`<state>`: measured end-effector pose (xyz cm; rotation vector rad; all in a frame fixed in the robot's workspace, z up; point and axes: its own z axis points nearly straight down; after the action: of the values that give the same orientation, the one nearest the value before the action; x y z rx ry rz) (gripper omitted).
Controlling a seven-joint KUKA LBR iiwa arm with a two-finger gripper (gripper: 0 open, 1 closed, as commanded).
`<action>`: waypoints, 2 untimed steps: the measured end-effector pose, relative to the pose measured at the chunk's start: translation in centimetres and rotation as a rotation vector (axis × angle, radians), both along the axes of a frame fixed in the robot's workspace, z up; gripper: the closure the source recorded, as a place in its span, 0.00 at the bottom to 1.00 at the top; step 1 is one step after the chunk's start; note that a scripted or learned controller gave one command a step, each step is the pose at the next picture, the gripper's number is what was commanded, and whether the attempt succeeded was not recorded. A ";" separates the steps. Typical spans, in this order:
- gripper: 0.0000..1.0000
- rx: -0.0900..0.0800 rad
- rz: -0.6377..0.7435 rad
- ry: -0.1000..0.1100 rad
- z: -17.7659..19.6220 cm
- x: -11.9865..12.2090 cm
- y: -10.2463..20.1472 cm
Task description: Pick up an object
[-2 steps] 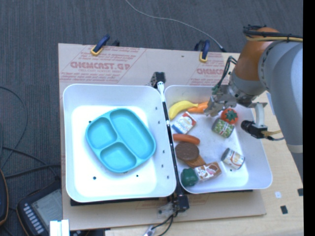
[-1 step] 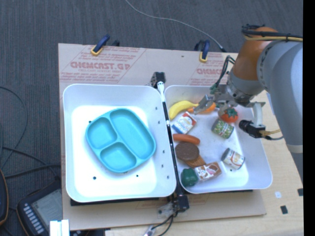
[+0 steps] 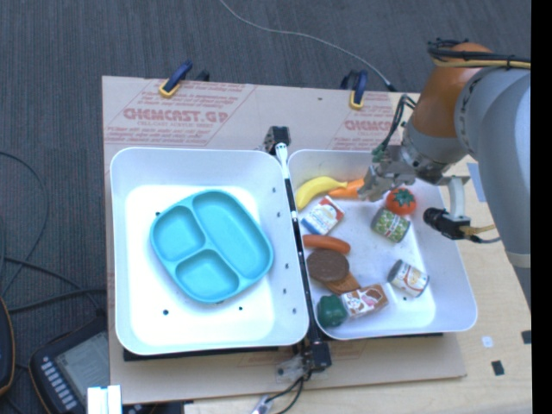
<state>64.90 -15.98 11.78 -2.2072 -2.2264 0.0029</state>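
Note:
My gripper (image 3: 374, 185) hangs low over the back of the right bin (image 3: 448, 304). It is just right of an orange carrot (image 3: 348, 189) and left of a red tomato (image 3: 400, 201). A yellow banana (image 3: 314, 189) lies beside the carrot. Also in this bin are a green jar (image 3: 390, 225), a small white carton (image 3: 323, 216), a red sausage (image 3: 328, 243), a brown patty (image 3: 328, 266), a green pepper (image 3: 330, 310), a printed packet (image 3: 363, 300) and a small can (image 3: 408, 279). Nothing shows as lifted off the bin floor.
The left bin (image 3: 138, 317) holds a blue divided plate (image 3: 211, 244). A black divider clamp (image 3: 278, 138) sits where the two bins meet. Blue and yellow clamps (image 3: 177, 78) pin the board at the back. Cables run along the left edge.

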 end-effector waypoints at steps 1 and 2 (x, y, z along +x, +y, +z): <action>0.00 0.003 0.001 0.000 0.0 0.0 0.2; 1.00 0.000 0.002 -0.001 1.0 0.0 0.1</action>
<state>64.94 -15.89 12.76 -2.2053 -2.2286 0.0020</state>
